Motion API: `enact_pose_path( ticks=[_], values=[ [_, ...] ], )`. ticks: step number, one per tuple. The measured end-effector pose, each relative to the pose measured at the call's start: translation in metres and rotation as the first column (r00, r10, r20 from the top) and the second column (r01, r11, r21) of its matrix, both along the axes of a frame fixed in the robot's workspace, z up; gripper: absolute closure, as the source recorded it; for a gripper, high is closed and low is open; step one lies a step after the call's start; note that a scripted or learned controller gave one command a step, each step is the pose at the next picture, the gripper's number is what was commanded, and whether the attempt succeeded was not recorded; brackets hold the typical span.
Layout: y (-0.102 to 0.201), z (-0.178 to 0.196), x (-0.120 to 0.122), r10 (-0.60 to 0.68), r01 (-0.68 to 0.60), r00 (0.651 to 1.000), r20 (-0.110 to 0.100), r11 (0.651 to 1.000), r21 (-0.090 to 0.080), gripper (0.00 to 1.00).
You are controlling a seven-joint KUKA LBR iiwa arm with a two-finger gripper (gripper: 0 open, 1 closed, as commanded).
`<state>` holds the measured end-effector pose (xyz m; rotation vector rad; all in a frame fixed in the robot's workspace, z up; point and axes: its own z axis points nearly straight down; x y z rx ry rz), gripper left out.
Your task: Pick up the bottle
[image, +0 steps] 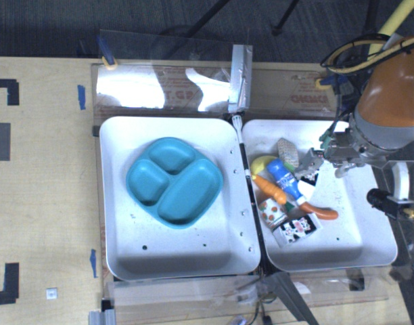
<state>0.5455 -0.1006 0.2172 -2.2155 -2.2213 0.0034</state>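
The bottle (284,178) is blue with a white end. It lies slantwise in the right bin (349,246), among a pile at the bin's left side. An orange carrot-like piece (273,189) rests against its lower left. My gripper (327,162) hangs over the right bin, just right of the bottle and slightly farther back. It is open, with nothing between its fingers. The grey wrist and its orange band (389,97) rise to the upper right.
Around the bottle lie a yellow object (261,164), a grey object (287,149), a red-orange piece (320,212) and black-and-white cards (298,229). The left bin (119,202) holds a blue divided plate (173,180). A ridge (247,181) separates the bins.
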Motion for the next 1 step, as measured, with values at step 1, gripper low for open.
enact_pose_path(
  ticks=[1],
  values=[
    [-0.0312,-0.0202,-0.0207,0.243,-0.243,0.970,0.001,0.970,0.001,0.00]
  ],
)
